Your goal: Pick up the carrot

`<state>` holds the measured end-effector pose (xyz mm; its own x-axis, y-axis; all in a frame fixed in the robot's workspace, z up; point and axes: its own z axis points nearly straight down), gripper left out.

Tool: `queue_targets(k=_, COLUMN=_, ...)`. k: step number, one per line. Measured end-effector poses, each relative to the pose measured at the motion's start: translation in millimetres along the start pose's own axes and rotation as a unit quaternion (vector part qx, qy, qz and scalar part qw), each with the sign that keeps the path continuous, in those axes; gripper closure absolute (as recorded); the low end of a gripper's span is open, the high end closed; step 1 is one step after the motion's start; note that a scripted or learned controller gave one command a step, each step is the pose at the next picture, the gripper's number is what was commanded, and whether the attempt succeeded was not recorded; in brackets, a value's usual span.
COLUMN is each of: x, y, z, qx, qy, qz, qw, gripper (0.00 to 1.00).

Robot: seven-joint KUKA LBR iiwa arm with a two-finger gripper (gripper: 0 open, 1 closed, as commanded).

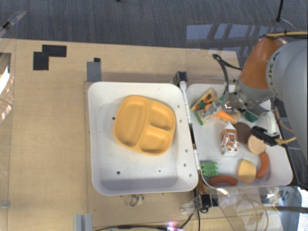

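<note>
A: What is sitting at the left side of the bench?

B: The left shallow white bin (103, 177) is holding a yellow-orange moulded plastic tray with three compartments (144, 124), which is lying near the bin's middle. A black-and-white clamp strip (188, 114) is running between that bin and the right white bin (288, 174).

A: And where is the small orange carrot lying?

B: The small orange carrot (223, 115) is lying in the upper part of the right bin, just beside a flat printed packet with vegetable pictures (206, 106) on its left. Below it a little white-and-brown carton (229, 140) is standing. A green leafy toy (209, 168), a red sausage (222, 180) and a pale yellow wedge (246, 171) are crowding the lower edge, with a brown-and-tan round piece (253, 141) and another reddish sausage (263, 165) further right.

A: What is the arm doing?

B: The grey arm with its orange band (260, 61) is reaching in from the right, and the two-finger gripper (231, 109) is hanging right over the carrot. Whether its fingers are spread or pressed together cannot be told.
</note>
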<state>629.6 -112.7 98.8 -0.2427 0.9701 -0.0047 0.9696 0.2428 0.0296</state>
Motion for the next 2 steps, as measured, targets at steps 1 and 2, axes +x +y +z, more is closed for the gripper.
queue_targets(k=1, x=0, y=4, z=-15, qx=-0.005, qy=-0.004, qz=-0.005, qw=1.0000, gripper=1.00)
queue_targets(k=2, x=51, y=59, z=-89, qx=0.010, qy=0.001, qz=-0.017, qw=0.9998, gripper=1.00)
